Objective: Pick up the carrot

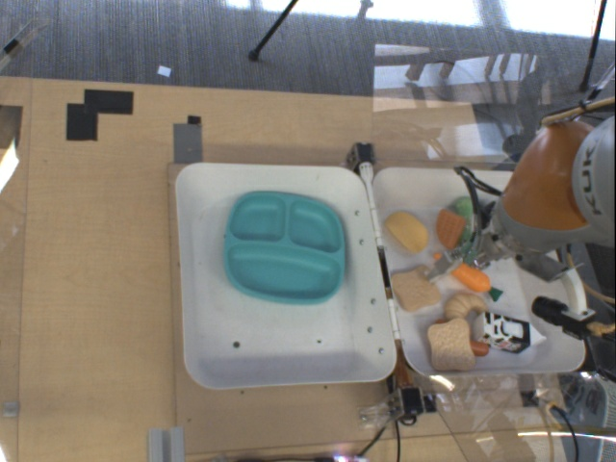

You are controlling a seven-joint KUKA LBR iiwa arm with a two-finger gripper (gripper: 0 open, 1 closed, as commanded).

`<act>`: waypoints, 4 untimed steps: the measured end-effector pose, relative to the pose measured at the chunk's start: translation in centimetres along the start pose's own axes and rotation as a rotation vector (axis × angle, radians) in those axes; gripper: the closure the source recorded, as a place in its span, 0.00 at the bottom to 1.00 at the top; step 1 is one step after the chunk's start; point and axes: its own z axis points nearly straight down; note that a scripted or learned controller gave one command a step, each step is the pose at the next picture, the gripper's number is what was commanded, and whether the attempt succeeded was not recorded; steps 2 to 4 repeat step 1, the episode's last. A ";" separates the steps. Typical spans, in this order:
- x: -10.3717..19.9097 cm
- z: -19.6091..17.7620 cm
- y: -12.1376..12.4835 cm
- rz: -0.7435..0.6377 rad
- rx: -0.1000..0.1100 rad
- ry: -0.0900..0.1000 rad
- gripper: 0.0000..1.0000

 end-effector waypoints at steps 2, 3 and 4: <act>0.1 -1.3 0.5 -0.001 -0.008 0.001 1.00; 0.1 -1.3 0.5 -0.001 -0.008 0.001 1.00; 0.1 -1.3 0.5 -0.001 -0.008 0.001 1.00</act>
